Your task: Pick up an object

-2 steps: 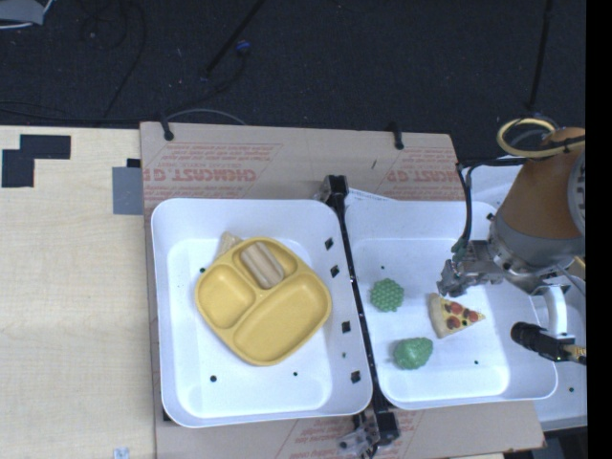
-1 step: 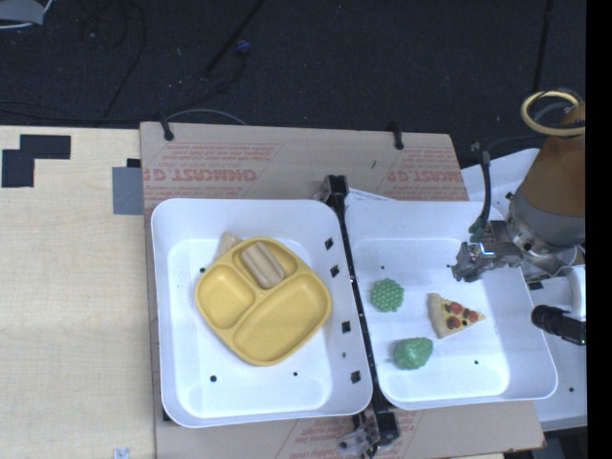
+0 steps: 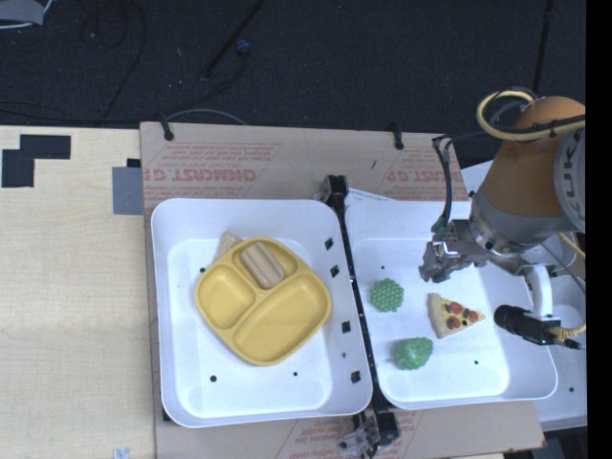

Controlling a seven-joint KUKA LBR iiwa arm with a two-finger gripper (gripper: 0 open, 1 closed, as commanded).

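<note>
Bench (image 3: 67,295) pale wood; dark floor (image 3: 287,46) behind.

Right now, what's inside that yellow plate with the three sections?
The yellow divided plastic plate holds one tan ridged food piece, lying in its upper section. The other two sections show bare yellow. Something pale pokes out behind its upper rim, mostly covered.

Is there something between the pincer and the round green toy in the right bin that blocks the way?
Nothing visible does. The pincer hangs over bare white floor of the right bin, and the round green toy lies just left of it.
</note>
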